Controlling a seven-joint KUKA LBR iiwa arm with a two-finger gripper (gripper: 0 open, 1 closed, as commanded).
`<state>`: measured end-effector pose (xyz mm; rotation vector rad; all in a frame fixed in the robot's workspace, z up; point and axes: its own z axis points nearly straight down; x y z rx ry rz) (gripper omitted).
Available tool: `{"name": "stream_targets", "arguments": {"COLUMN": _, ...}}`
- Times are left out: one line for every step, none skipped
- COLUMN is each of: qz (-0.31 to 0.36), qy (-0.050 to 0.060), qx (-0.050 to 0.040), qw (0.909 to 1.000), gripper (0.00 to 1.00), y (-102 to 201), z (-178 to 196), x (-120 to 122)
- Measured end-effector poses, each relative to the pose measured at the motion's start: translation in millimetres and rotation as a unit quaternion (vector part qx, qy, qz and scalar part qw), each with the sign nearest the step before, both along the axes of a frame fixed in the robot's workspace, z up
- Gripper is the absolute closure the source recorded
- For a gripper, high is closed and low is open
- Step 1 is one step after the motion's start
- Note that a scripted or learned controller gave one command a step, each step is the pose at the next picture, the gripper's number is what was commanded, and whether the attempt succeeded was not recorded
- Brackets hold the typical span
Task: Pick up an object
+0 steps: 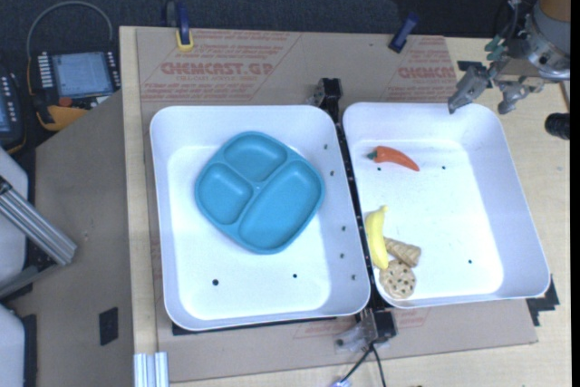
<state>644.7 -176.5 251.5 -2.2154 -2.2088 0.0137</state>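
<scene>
Orange pepper (395, 157) lies crosswise (green stem left), jaws (483, 95) spread above.

**Robot end-effector, seen from above**

Two-finger gripper (484, 98) of pale grey metal: slim angled fingers (465, 91) under a rounded silver-grey wrist housing (upper right), with thin dark cables running alongside toward the arm.

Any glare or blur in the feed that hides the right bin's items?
Camera view: lighting even, shadows soft; the chili pepper, banana and cookie read sharp in the right bin; the tool near the top right looks slightly soft.
</scene>
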Motion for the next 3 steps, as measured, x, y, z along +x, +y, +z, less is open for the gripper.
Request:
{"name": "stream_targets", "arguments": {"qz": 0.002, "qy": -0.007, "qx": -0.0014, "qw": 1.0, "gripper": 0.0, "y": 0.7, "z": 8.8, "x": 2.4}}
{"name": "stream_targets", "arguments": {"qz": 0.002, "qy": -0.005, "qx": -0.0008, "qw": 1.0, "gripper": 0.0, "y": 5.2, "z": -53.6, "x": 5.2}}
{"name": "stream_targets", "arguments": {"qz": 0.001, "qy": -0.005, "qx": -0.001, "qw": 1.0, "gripper": 0.0, "y": 1.3, "z": -103.6, "x": -4.5}}
